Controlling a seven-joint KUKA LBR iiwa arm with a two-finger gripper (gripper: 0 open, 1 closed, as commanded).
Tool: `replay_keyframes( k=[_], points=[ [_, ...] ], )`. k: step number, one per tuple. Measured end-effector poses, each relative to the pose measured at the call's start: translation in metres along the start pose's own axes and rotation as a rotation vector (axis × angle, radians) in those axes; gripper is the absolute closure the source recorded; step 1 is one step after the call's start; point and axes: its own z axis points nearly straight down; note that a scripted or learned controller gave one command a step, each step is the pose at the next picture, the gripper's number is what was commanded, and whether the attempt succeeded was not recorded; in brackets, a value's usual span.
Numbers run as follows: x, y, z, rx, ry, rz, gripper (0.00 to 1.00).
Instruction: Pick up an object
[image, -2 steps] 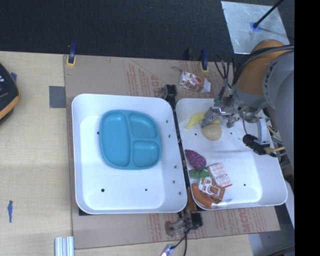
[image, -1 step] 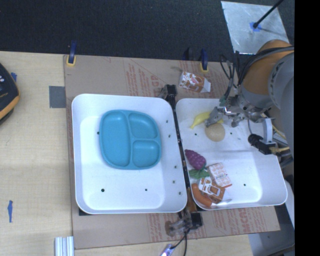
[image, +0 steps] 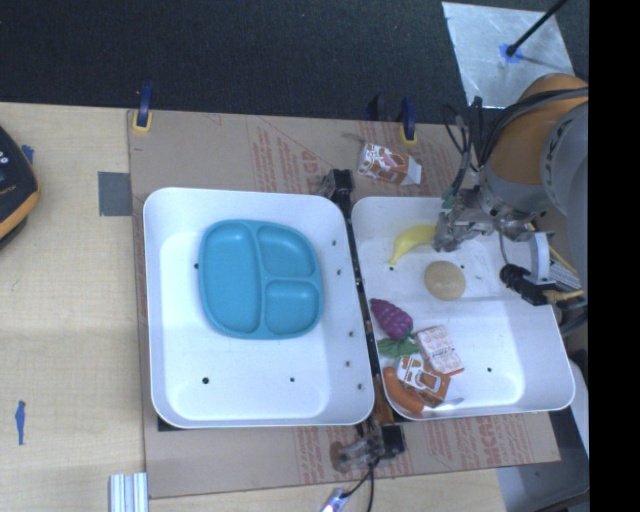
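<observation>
The right white bin (image: 520, 385) holds a yellow banana (image: 410, 241) at its back, a tan round potato-like object (image: 445, 280) in the middle, a purple bunch of grapes (image: 392, 318), a small orange-and-white packet (image: 438, 350), and an orange carrot-like piece under another packet (image: 412, 388) at the front. My gripper (image: 452, 232) hangs over the back of this bin, just right of the banana and above the tan object. Nothing can be seen between its fingers.
The left white bin (image: 170, 300) carries a blue divided plate (image: 261, 278). A loose snack packet (image: 388, 164) lies on the cardboard behind the right bin. A black-and-yellow device (image: 12, 190) sits at the left edge of the bench.
</observation>
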Motion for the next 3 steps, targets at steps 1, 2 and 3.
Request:
replay_keyframes(
  k=[1,2,3],
  points=[
    [-0.048,-0.027,0.011,0.004,0.002,0.004,1.00],
    [0.038,-0.107,-0.044,0.004,0.001,-0.001,1.00],
    [0.038,-0.107,-0.044,0.005,0.001,0.000,0.00]
  ],
)
